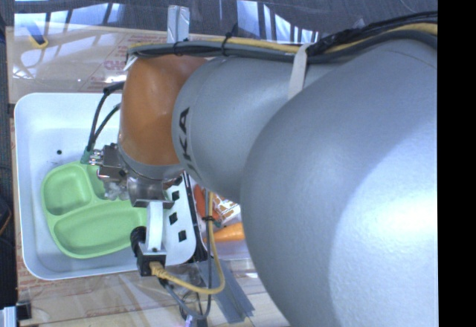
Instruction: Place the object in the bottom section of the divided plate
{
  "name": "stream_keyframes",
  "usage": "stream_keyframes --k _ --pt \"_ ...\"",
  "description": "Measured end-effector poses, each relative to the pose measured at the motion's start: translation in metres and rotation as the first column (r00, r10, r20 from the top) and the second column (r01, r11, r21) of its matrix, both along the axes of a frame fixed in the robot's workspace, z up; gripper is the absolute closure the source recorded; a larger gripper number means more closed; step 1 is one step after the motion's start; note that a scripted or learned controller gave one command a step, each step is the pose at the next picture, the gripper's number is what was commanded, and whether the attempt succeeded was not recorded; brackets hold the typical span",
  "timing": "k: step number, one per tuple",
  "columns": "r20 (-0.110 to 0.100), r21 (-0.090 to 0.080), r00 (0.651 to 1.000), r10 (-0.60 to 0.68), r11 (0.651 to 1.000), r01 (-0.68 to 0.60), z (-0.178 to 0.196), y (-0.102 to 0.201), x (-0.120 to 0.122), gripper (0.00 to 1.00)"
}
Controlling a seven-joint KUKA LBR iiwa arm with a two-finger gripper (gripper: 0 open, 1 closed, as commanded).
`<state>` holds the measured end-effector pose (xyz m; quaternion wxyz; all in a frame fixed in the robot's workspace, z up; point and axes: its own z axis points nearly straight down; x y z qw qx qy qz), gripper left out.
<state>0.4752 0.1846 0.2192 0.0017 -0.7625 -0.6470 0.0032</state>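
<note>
The worst risk sits closest to the lens: the grey arm (pixel 335 184) covers most of the bench, so any release would be made over a spot that cannot be checked, and the object could land on the rim or the dividing ridge of the green divided plate (pixel 63 192), or miss into the left bin (pixel 30 140). Nothing shows held at the gripper (pixel 111 172), and whether it is released or clenched cannot be told; if it is empty, a placing move would put nothing down. An orange thing (pixel 227 220) peeks out from under the arm, to the right of the plate and well apart from the gripper. It may be the object, though that is a guess. The gripper hangs by the plate's right side near the upper part rather than over the bottom section (pixel 89 232), so letting go here would likely fill the wrong compartment, and a low wrist could shove the light plate. As to pose, the arm reaches in from the right, its big grey link high and near the camera, bending down through the orange band (pixel 152 114) to a wrist pointed downward into the left bin
</note>
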Motion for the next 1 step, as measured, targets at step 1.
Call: stream_keyframes --k 1 --pt "0.006 0.002 0.998 -0.058 0.998 0.058 0.2033 -0.0979 0.0010 1.00"
